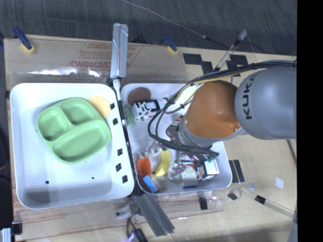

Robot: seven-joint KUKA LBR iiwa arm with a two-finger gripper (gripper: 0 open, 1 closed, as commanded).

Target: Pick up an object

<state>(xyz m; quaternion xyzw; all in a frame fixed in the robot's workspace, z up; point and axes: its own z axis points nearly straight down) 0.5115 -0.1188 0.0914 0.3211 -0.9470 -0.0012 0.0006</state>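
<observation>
Gripper point(187, 158) low over near half of right bin point(171, 91); nothing seen held.
Open or clenched: cannot tell, hidden under wrist. Likely targets just left of it: yellow piece point(163, 163), orange piece point(144, 165), blue piece point(150, 183), all crowded by the left wall. Risk of double grab or slip from crowding; risk of scraping that wall, or snagging cables point(154, 125). Tight at near-left corner. More open floor far side, around brown lump point(141, 94). Left bin point(30, 185) with plate point(75, 130) well apart, roomy.

Left white bin point(20, 135), right white bin point(169, 89) alongside, blue clamps point(24, 39) on bench's point(65, 54) far edge, dark carpet point(60, 4)
</observation>
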